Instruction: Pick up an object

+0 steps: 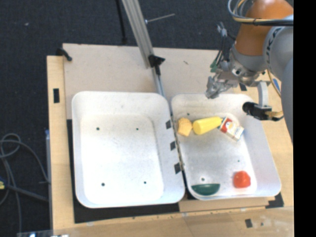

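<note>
The right bin [261, 147] holds several objects. A small yellow-orange lump [184, 127] lies by its left wall, with a yellow banana-like piece [206, 125] right beside it. A red and white small carton [231, 128] lies just right of that. A red round object [241, 179] sits near the front right, and a dark green bowl-like piece [205, 188] rests at the front edge. My gripper [213, 92] hangs over the bin's far rim, above and behind the yellow piece, with nothing seen in it.
The left bin [89, 107] stands beside the right one. A slanted metal pole [140, 31] rises behind the bins. A black fitting [256, 110] sits at the right bin's far right corner. Cables [15, 152] lie off the bench's left.
</note>
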{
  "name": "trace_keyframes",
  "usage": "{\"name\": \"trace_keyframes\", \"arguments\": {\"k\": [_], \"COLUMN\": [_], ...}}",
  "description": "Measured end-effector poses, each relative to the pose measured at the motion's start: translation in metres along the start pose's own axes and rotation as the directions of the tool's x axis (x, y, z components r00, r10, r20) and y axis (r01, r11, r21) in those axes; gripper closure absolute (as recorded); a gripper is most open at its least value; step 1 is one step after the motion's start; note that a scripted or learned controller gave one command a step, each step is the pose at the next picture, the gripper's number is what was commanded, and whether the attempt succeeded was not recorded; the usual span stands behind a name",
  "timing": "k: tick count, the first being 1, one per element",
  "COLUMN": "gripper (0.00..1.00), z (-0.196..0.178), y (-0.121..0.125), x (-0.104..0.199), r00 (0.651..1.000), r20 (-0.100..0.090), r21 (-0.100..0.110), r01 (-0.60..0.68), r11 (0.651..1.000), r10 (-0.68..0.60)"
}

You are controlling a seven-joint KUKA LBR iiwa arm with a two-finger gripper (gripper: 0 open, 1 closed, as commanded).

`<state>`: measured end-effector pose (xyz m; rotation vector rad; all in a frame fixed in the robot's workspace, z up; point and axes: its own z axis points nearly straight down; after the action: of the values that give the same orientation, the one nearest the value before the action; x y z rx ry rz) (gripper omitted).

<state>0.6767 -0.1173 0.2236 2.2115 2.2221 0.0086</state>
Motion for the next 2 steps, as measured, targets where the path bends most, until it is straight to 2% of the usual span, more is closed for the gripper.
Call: {"name": "trace_keyframes", "arguments": {"k": [1,2], "gripper": [1.0,1.0], "z": [-0.008,-0.009], "y": [0.001,-0.026], "x": [0.0,0.056], "r00": [1.0,1.0], "r20": [-0.001,-0.002], "r21": [0.006,0.009], "r01": [0.003,0.001], "r11": [1.0,1.0], "r10": [-0.003,-0.001]}}
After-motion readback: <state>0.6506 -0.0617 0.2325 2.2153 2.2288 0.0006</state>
